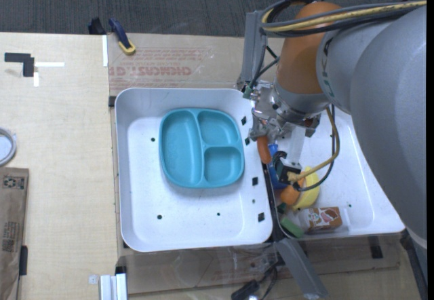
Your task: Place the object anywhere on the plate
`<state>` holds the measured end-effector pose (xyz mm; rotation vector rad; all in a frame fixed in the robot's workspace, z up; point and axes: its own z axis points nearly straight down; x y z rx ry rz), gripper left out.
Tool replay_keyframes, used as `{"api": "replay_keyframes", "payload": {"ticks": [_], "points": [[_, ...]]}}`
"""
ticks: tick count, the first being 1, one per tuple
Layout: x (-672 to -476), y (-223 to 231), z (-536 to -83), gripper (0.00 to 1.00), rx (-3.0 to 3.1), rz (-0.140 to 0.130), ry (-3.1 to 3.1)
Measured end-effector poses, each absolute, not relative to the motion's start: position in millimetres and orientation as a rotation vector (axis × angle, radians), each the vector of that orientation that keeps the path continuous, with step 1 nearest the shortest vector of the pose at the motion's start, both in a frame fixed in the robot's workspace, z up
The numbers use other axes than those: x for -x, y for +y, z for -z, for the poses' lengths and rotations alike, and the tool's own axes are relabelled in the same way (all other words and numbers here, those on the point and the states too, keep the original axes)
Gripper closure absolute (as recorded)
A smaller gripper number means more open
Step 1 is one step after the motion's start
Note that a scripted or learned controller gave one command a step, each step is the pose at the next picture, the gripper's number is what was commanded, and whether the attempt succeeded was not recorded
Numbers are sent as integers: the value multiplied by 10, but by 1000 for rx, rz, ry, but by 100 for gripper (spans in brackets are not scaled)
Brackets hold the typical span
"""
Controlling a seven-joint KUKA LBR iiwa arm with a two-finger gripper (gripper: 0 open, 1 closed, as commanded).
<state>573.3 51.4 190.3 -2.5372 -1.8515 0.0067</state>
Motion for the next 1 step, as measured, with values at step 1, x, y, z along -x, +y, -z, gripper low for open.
{"api": "replay_keyframes", "payload": {"ticks": [1], "points": [[-5734,512,-1903,0,2538,-7,-1851]]}}
